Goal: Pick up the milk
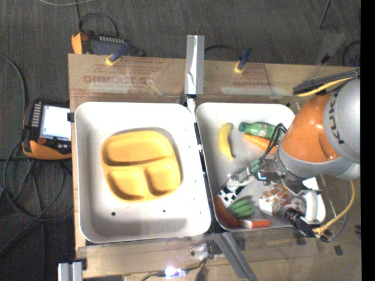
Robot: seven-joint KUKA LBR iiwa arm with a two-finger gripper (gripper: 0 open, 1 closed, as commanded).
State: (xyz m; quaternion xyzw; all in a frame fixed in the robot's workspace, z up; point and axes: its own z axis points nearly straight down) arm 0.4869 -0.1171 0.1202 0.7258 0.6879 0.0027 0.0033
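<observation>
The milk (234,188) is a small carton, likely light and a bit squashy. Pinch its flat sides. I cannot tell if the hand (253,171) is holding anything.

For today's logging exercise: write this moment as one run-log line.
arm: over right bin | gripper: fingers unclear, low among items | milk carton: lying in bin | banana: untouched | yellow tray: left bin

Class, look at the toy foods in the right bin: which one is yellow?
The banana, lying near the right bin's left wall. It alone is yellow; the bottle beside it is green and the carrot orange.
</observation>
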